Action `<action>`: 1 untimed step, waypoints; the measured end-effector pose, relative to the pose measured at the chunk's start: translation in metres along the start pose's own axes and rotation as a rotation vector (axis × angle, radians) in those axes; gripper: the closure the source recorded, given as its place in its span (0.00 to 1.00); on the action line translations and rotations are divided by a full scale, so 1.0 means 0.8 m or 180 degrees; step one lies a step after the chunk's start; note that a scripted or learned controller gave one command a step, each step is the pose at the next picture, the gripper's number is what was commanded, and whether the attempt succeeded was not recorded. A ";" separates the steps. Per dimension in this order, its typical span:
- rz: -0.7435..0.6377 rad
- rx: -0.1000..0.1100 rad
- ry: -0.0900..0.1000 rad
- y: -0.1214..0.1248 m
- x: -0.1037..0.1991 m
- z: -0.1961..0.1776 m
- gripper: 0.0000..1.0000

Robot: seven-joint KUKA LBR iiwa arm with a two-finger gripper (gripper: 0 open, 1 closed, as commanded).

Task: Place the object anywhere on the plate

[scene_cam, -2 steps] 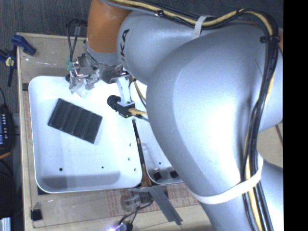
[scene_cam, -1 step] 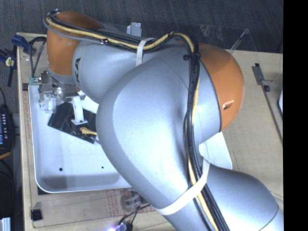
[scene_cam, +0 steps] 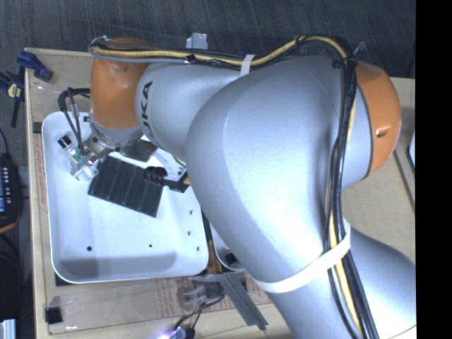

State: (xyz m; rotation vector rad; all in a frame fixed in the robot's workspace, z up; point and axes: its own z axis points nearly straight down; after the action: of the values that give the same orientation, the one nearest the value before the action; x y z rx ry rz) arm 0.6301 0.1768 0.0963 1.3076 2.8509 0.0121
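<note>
The grey arm with its orange band (scene_cam: 116, 90) reaches across from the right and hangs over the left white bin (scene_cam: 106, 260). Its gripper (scene_cam: 80, 159) sits low over the bin's upper left part, near the left wall, with small white and green parts at its tip. A dark ribbed rectangular block (scene_cam: 127, 186) lies tilted just right of the tip; I cannot tell whether it belongs to the gripper's mounting or rests in the bin. A curved white rim (scene_cam: 224, 261), perhaps the plate, peeks out under the arm at the right bin's near left corner.
The arm's bulky grey body (scene_cam: 282, 175) hides nearly all of the right bin. Bare white floor of the left bin shows toward its front. Blue clamps (scene_cam: 32, 66) sit on the bench's far left corner, and cables and a metal bracket (scene_cam: 212, 295) lie by the front edge.
</note>
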 end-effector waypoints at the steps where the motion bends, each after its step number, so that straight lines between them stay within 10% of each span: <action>1: 0.0740 0.0039 -0.0005 0.025 0.026 0.004 1.00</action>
State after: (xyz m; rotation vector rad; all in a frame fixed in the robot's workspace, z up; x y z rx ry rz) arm 0.6315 0.2060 0.0937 1.6319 2.6840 -0.0057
